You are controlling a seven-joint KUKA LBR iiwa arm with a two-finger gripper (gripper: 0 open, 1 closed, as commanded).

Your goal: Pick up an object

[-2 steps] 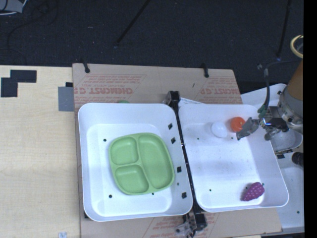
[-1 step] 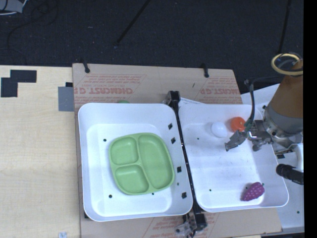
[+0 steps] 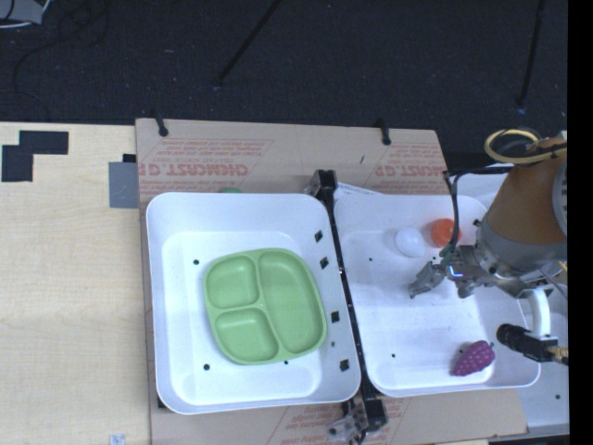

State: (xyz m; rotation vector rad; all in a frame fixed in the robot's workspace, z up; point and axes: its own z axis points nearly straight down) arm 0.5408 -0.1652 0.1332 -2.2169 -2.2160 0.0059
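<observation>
Orange ball (image 3: 442, 231) sits half hidden behind the arm, next to a white ball (image 3: 409, 241) in the right bin (image 3: 389, 378). Gripper (image 3: 443, 282) open, holding nothing; purple grapes (image 3: 473, 358) near the front corner.

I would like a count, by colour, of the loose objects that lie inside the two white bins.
Green: 1, the divided plate in the left bin
White: 1, the ball
Orange: 1, the ball
Purple: 1, the grape bunch
Total: 4
</observation>
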